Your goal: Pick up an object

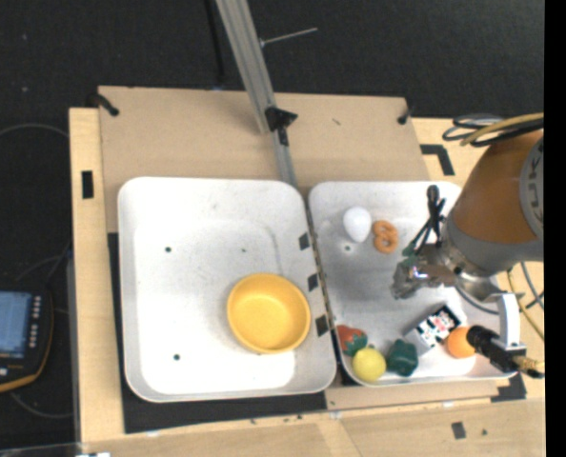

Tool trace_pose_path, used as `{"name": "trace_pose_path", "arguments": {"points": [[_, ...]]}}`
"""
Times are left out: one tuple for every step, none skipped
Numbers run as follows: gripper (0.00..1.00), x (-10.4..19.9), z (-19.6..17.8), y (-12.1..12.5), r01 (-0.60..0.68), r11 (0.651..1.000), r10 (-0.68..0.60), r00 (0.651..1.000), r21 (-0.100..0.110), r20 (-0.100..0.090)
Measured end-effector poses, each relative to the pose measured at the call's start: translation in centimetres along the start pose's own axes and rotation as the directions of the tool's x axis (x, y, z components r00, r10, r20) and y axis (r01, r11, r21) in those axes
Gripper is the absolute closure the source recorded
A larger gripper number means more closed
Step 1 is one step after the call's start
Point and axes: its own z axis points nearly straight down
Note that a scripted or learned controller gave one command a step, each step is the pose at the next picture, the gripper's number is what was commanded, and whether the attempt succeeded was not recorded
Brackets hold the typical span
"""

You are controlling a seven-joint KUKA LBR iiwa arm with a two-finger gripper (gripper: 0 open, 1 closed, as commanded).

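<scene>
The gripper (409, 280) hangs over the middle of the right bin (378, 198), whether open or shut I cannot tell; a white egg (357, 223) and orange pretzel (385, 236) lie near it; a yellow ball (369, 364), green block (402, 358) and orange ball (460, 342) line the front wall; a yellow bowl (269, 312) sits in the left bin (169, 217).

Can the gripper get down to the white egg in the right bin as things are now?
Probably yes. The white egg lies in the open near the far edge of the right bin, with only the orange pretzel-like piece close beside it. The gripper hangs nearby with nothing between them.
</scene>
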Motion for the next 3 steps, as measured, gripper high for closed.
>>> {"name": "trace_pose_path", "arguments": {"points": [[1.00,-0.6,-4.2,0.3,0.004,1.000,-0.004,1.000,0.002,0.000],[1.00,-0.7,-9.6,0.5,0.006,1.000,-0.006,1.000,-0.004,0.001],[1.00,4.8,-10.0,3.1,0.010,1.000,-0.010,1.000,0.001,-0.003]]}}
